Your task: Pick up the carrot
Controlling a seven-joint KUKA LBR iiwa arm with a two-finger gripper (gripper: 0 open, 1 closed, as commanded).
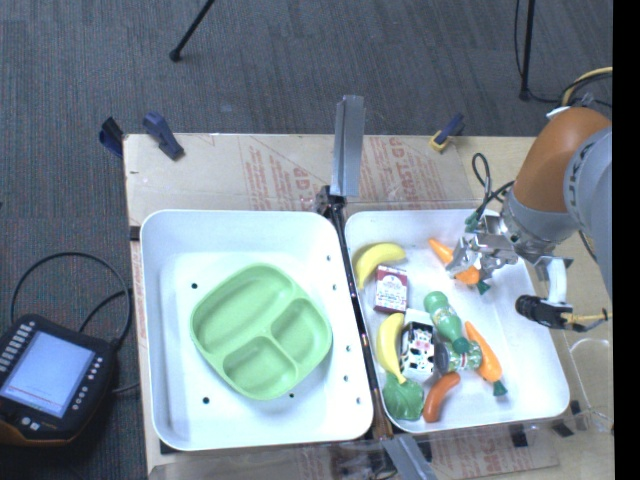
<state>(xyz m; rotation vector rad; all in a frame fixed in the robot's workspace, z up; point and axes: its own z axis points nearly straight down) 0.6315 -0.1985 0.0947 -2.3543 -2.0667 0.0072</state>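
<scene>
The arm [565, 173] reaches in from the right, orange band showing above the wrist, and its hand [478, 260] is down over the upper part of the right bin [545, 363]. An orange carrot [466, 276] sits right at the fingertips — it looks pinched there, green end poking out below, though the metal crowds the spot and the grip is hard to read cleanly. Just left of it lies another orange piece [440, 250], near the bin's back wall. A second carrot [486, 356] rests lower right in the same bin, tilted, green top toward the front corner.

The rest of that bin is busy — two bananas [378, 259], a small red box [391, 289], a green bottle [445, 318], a cow-print carton [418, 348], a green pepper [403, 398] and a sausage [441, 394] at the front. The left bin [170, 258] holds a green divided plate [262, 330]. Both bins sit on the tabletop [240, 173].
</scene>
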